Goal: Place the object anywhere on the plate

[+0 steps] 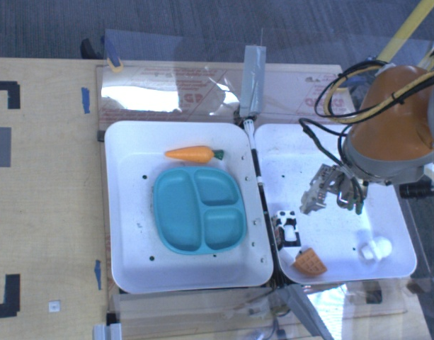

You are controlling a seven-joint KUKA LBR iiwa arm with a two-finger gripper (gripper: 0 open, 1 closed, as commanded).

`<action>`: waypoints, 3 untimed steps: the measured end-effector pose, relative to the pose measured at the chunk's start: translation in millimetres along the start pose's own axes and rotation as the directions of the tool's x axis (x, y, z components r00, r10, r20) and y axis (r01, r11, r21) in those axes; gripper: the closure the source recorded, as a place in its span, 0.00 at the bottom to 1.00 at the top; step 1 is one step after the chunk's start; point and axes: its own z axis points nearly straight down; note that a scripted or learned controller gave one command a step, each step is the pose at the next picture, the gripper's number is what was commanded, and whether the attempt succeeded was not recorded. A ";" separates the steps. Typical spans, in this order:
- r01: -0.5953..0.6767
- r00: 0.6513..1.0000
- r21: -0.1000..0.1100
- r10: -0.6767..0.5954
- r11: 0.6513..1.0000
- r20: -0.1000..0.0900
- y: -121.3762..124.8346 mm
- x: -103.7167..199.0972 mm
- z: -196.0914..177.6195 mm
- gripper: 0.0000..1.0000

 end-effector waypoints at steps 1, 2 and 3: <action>0.106 0.994 -0.003 -0.106 0.994 0.007 43.7 35.6 -82.9 1.00; 0.242 0.970 0.000 -0.242 0.970 -0.002 79.4 -38.6 -33.5 1.00; 0.835 0.550 -0.002 -0.835 0.550 -0.002 0.4 -16.8 -18.0 1.00</action>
